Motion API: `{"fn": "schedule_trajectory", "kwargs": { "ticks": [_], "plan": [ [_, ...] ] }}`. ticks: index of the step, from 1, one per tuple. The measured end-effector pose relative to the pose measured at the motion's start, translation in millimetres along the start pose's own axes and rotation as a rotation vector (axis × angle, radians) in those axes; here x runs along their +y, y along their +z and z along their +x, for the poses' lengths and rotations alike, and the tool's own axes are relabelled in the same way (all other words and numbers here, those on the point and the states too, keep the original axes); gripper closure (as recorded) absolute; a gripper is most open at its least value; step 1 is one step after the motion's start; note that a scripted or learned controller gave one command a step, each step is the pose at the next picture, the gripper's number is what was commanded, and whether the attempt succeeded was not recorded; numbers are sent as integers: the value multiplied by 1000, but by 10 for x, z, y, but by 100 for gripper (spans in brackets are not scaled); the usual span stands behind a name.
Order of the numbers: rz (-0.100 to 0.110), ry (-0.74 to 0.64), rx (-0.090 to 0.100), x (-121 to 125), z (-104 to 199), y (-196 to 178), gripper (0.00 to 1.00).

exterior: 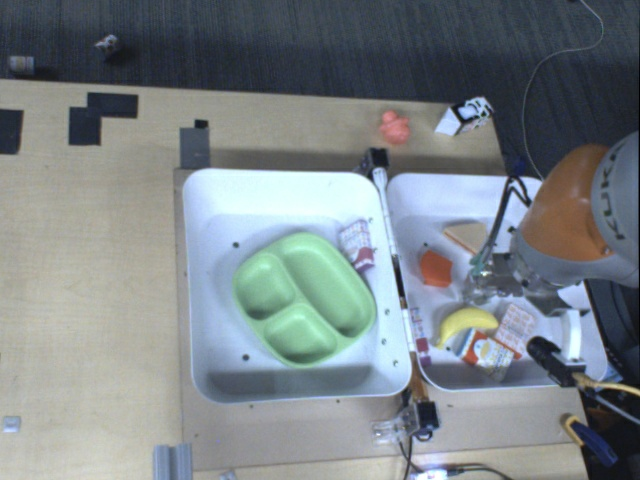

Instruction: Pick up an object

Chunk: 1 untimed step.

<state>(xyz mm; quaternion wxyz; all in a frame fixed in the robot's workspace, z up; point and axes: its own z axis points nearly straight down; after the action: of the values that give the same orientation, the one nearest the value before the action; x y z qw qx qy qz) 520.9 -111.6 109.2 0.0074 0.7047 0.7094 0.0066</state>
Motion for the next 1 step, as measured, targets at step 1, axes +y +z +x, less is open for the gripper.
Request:
{"fn": "schedule_trajectory", "kwargs": {
  "ticks": [1],
  "plan": [
    [0, -1, 0, -1, 0, 1, 0]
  ]
}}
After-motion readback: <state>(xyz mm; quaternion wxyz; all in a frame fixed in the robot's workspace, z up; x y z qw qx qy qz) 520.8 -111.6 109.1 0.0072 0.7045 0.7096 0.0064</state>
